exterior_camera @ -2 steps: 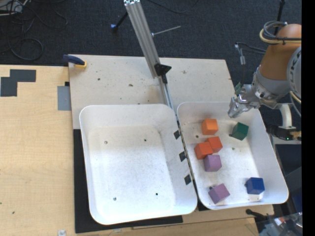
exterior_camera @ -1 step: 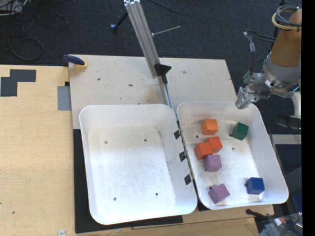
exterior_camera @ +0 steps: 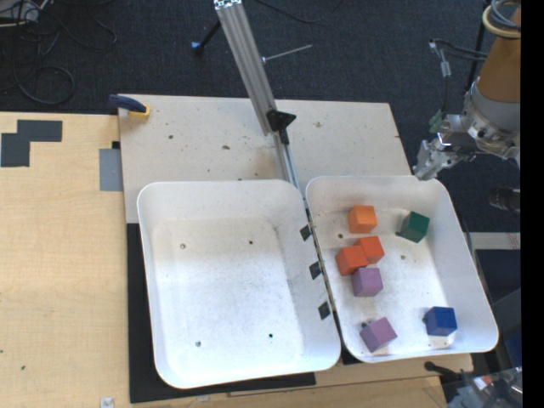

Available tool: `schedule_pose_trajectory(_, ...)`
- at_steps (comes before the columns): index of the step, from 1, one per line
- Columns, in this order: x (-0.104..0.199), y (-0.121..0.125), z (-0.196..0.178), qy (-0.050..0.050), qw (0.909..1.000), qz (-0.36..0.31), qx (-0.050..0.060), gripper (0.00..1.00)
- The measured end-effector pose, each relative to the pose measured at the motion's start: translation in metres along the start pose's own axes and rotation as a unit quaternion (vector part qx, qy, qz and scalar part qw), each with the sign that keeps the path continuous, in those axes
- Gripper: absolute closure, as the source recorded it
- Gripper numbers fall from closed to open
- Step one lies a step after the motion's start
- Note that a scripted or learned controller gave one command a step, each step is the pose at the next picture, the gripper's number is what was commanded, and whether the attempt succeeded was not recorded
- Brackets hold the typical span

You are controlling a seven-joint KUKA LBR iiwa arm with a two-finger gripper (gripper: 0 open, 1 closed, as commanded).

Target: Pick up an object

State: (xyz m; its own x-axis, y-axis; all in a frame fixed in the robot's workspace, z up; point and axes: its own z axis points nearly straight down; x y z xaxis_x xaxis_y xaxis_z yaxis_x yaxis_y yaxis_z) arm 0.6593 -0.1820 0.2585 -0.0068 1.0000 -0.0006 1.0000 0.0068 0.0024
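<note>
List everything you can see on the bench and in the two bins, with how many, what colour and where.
orange cubes: three, orange, right bin, upper middle
purple cubes: two, purple, right bin, centre and lower
green cube: one, green, right bin, upper right
blue cube: one, blue, right bin, lower right corner
left bin: one, white
right bin: one, white
metal post: one, silver, behind the bins
pincer: one, grey, above the right bin's far right corner

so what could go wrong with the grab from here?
1. Three blocks crowd together: the orange blocks touch or nearly touch a purple block, so closing fingers may shove neighbours instead of gripping.
2. The blue block and the green block sit close to the right bin's wall; a finger could strike it.
3. The gripper hangs outside the bin's upper right corner.
</note>
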Motion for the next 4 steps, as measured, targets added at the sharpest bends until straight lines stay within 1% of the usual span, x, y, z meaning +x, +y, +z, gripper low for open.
schedule_pose_trajectory(1,0.049,0.006,0.009,0.001,1.0,0.001,0.003,1.0)
schedule_pose_trajectory(2,0.101,-0.005,0.022,0.002,1.0,0.001,0.004,1.0)
schedule_pose_trajectory(3,0.153,-0.002,0.032,0.002,1.0,0.001,0.004,1.0)
schedule_pose_trajectory(4,0.2,-0.009,0.041,0.002,1.0,0.002,0.004,1.0)
